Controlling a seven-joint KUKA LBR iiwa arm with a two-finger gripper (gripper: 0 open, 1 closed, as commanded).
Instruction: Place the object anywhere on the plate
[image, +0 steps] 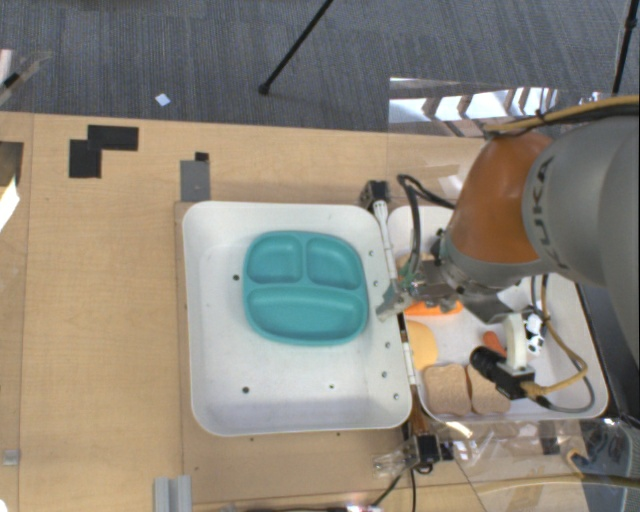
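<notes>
Gripper (392, 296) hangs beside teal plate (304, 287).

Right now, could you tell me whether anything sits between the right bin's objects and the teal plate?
Only the bins' adjoining white rims lie between. The teal three-compartment plastic plate sits alone in the left white bin; the hand hovers at that rim.

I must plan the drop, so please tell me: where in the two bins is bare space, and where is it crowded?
The left bin has bare floor all around the teal plate, widest along its near edge. The plate's three compartments are bare too. The right bin is crowded: the arm, an orange object, a tan block and cables fill it.
</notes>
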